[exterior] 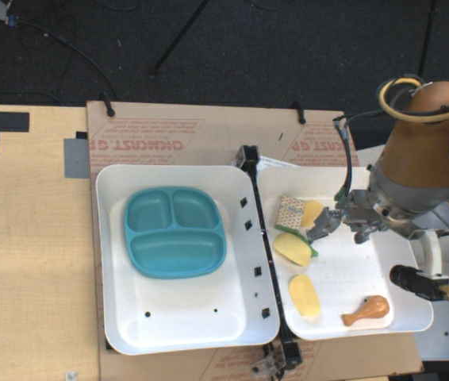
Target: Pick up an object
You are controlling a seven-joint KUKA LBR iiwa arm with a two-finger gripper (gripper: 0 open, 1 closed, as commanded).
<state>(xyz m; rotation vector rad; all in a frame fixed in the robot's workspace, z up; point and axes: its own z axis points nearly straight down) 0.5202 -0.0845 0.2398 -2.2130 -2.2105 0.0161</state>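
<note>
Pincer (322, 227) of the grey arm low over the right bin (415, 324), its tip just beside a cluster of a yellow wedge-shaped piece (292, 249), a patterned square item (290, 210) and a small yellow piece (312, 212); whether it is spread or pressed together cannot be told. A yellow oval object (305, 296) and an orange drumstick-shaped toy (366, 310) lie nearer the front, and the left bin (129, 324) carries a teal divided plate (174, 232). A clean pick probably calls for singling out one piece, likely the yellow wedge, centring over it and descending straight so neighbours are not nudged.

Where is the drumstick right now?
The drumstick lies in the right bin, near its front right corner, to the right of a yellow piece and apart from the pincer.
</note>
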